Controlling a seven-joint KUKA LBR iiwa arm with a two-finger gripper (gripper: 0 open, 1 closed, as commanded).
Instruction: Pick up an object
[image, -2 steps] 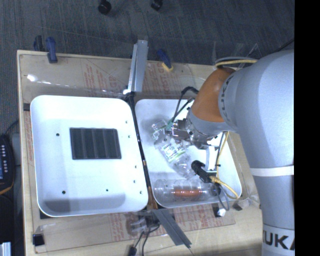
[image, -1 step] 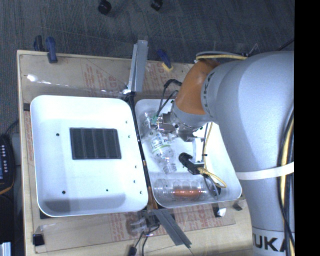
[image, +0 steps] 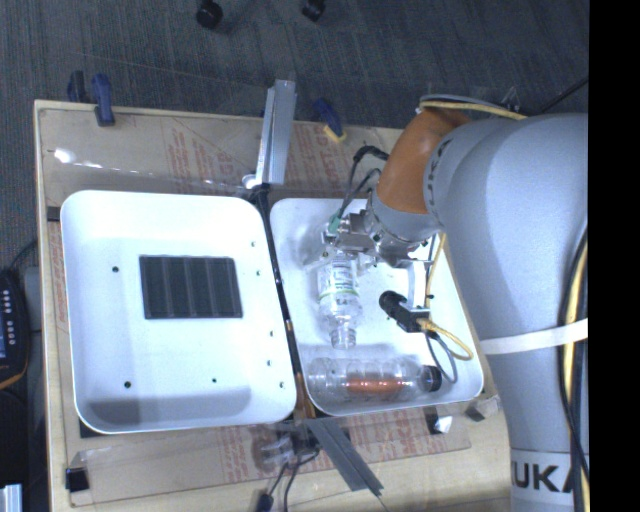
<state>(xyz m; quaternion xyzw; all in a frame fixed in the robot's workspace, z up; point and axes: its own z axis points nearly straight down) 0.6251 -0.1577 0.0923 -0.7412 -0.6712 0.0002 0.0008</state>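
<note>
Here the gripper (image: 345, 243) is lowered over the base of the clear bottle (image: 339, 292) lying in the right bin (image: 458, 330); whether anything is clasped cannot be told. Centring across the bottle's width is advised, since it would probably roll.

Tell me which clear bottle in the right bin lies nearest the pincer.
The clear bottle with the white label, just below the pincer; the copper-filled bottle lies along the bin's lower wall.

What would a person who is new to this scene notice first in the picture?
First the big grey arm with its orange band, filling the right side and reaching over the right bin. Its gripper sits at the top of a clear plastic bottle there. The left bin shows a dark ribbed panel in its middle.
</note>
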